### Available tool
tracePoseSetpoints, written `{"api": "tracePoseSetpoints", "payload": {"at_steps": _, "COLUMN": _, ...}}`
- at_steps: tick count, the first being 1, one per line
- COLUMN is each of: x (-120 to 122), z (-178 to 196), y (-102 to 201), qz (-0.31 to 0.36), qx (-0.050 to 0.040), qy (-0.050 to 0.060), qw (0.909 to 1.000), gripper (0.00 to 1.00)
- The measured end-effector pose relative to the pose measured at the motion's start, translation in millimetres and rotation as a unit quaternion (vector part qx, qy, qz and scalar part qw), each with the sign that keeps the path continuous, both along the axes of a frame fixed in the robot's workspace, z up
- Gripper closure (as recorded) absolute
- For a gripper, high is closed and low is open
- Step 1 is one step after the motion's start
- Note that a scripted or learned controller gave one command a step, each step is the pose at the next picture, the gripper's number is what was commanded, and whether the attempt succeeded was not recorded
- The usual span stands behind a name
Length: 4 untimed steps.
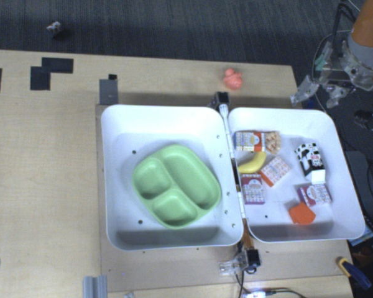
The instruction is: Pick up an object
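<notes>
Seen from above at a slant: two shallow white bins side by side on a pale wooden bench [43,166]. In the left bin [118,129], a green divided plate [176,185] with three compartments, lying near the middle, tilted toward the near right corner. In the right bin [336,135], a scatter of small things. Near the far left corner, a printed snack box [256,141]; just below it, against the left wall, a yellow banana [252,162], touching a small orange-patterned packet [275,171]. Beside the left wall further toward the near edge, a red-and-white carton [253,189]. Toward the right wall, a black-and-white cow-patterned carton [310,160], with a small purple-and-white packet [314,195] nearer the front edge. Close to the near edge, an orange block [302,214].

Above the far right corner of the right bin, outside its rim, the gripper [318,87], hanging from the grey arm with its orange band [368,27] at the picture's right edge. Fingers spread apart, nothing between them, well apart from every item in the bin.

On the bench beyond the bins' far edge, a pink lump [233,79]. Toward the bench's far left corner, black tape marks [50,72].
</notes>
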<state>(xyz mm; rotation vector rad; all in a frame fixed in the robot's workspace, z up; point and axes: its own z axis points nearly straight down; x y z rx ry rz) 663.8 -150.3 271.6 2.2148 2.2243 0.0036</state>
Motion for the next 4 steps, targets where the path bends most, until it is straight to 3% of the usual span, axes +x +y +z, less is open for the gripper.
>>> {"api": "tracePoseSetpoints", "payload": {"at_steps": 1, "x": 4.7, "z": -157.8, "y": -11.9, "qz": -0.001, "qx": 0.0005, "qy": 0.002, "qw": 1.0000, "gripper": 0.00}}
{"api": "tracePoseSetpoints", "payload": {"at_steps": 2, "x": -43.4, "z": -181.0, "y": 34.4, "qz": -0.004, "qx": -0.0091, "qy": -0.008, "qw": 0.9999, "gripper": 0.00}}
{"api": "tracePoseSetpoints", "payload": {"at_steps": 3, "x": -43.0, "z": -172.0, "y": 39.8, "qz": -0.003, "qx": -0.0036, "qy": -0.006, "qw": 1.0000, "gripper": 1.00}}
{"api": "tracePoseSetpoints", "payload": {"at_steps": 4, "x": -43.1, "z": -172.1, "y": 39.7, "qz": -0.003, "qx": -0.0038, "qy": -0.006, "qw": 1.0000, "gripper": 0.00}}
